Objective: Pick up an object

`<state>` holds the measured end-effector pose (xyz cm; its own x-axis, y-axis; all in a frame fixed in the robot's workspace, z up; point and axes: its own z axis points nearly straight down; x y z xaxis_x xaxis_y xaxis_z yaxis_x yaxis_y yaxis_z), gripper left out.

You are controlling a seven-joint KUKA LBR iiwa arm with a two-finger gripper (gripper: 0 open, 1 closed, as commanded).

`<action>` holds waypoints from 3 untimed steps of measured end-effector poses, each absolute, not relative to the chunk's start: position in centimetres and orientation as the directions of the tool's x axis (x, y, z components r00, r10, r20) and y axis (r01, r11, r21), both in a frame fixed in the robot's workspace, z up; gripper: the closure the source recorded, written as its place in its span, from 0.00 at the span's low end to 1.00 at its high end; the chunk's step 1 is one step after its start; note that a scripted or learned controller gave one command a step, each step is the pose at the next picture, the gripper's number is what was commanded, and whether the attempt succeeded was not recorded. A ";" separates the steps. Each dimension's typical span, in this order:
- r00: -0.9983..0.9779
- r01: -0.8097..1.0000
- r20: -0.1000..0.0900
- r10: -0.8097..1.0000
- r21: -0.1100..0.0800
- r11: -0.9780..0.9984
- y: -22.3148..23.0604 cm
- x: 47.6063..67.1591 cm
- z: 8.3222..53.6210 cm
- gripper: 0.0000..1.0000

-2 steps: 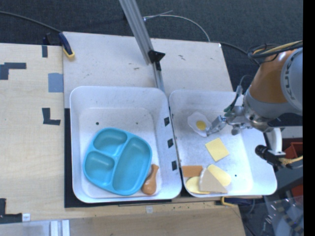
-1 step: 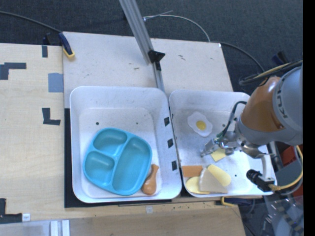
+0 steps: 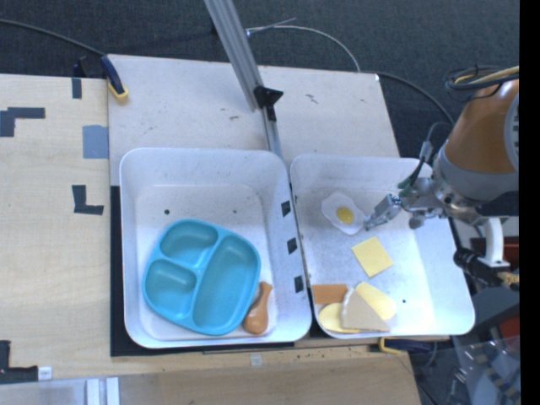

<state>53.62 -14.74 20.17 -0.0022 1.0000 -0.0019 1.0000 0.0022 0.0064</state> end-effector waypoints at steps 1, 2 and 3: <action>-0.002 1.000 -0.001 1.000 0.001 0.002 -17.5 57.8 19.6 0.00; -0.001 1.000 -0.002 1.000 -0.001 0.001 -16.8 57.1 8.6 0.00; 0.002 1.000 -0.001 1.000 -0.001 -0.002 -16.7 50.3 9.0 0.00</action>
<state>50.35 -16.74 8.97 0.0018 1.0000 -0.0013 1.0000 -0.0018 -0.0005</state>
